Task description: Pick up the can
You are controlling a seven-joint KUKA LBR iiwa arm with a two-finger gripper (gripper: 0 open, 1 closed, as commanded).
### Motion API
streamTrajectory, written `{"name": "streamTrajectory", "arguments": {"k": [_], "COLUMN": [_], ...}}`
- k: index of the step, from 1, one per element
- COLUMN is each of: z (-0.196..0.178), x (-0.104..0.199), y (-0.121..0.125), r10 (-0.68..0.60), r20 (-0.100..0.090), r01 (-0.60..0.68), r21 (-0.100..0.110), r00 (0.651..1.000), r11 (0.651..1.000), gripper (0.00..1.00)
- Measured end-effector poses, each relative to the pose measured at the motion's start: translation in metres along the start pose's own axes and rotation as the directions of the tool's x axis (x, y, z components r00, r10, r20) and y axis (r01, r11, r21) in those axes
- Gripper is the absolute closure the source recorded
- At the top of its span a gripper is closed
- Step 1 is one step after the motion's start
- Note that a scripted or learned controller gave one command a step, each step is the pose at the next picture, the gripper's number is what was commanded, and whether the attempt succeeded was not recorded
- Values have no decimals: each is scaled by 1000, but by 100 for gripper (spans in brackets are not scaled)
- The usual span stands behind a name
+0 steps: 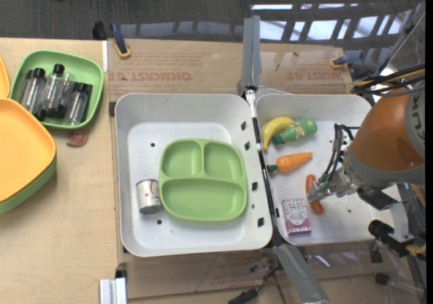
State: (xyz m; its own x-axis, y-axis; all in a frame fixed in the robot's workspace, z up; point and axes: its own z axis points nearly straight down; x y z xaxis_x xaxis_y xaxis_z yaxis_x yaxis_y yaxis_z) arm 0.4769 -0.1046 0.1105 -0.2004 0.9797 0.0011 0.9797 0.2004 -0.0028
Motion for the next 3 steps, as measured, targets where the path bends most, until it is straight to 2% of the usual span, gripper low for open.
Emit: {"name": "streamTrajectory", "arguments": {"k": [1, 2, 3], "z": [0, -80, 3], "x": [0, 20, -80], "y": [0, 5, -17], "r10": [0, 122, 131], "r20": [0, 2, 0], "r01": [0, -122, -131], "r21": [0, -1, 0], "r00": [1000, 993, 991], "r11": [1000, 993, 991], "gripper": [0, 0, 0]}}
